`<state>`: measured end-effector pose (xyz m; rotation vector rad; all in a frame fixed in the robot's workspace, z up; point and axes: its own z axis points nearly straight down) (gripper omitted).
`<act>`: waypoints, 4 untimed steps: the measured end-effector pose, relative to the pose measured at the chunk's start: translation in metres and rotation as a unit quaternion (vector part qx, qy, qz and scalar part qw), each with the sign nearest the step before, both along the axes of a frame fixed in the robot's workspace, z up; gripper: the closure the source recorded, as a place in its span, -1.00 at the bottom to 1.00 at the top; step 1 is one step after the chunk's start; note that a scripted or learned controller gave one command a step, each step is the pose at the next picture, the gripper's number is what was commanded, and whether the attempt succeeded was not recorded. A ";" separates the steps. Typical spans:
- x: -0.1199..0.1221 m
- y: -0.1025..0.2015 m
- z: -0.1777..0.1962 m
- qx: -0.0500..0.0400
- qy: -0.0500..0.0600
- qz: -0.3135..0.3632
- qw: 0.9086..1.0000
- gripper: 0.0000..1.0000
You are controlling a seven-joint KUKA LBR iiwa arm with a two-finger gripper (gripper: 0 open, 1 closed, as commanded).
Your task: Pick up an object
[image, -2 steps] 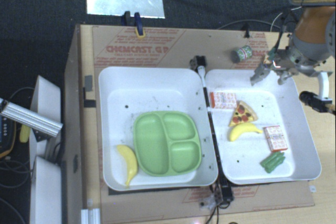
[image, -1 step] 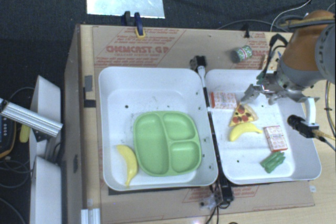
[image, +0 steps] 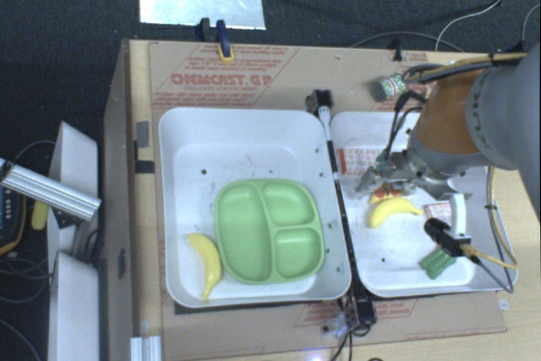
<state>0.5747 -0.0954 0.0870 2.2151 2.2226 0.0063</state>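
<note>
Bench (image: 228,76) brown, printed board; dark carpet around. Gripper (image: 382,180) over right bin (image: 397,283), closure unclear.

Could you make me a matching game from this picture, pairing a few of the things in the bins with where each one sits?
Things:
1. green divided plate
2. banana in the left bin
3. banana in the right bin
4. green block

Places:
A. just below the claw
B. middle of the left bin
C. lower right part of the right bin
D. against the plate's lower left edge

Pairs: 1-B, 2-D, 3-A, 4-C
</note>
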 end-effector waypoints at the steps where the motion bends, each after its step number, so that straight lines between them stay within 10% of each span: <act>1: -0.031 0.007 -0.003 0.000 0.003 -0.001 1.000 -1.00; 2: -0.059 0.004 -0.003 0.000 0.003 -0.001 1.000 -1.00; 3: 0.013 -0.014 -0.002 -0.001 0.001 0.000 1.000 -1.00; 4: 0.013 -0.014 0.009 0.000 0.000 0.000 1.000 1.00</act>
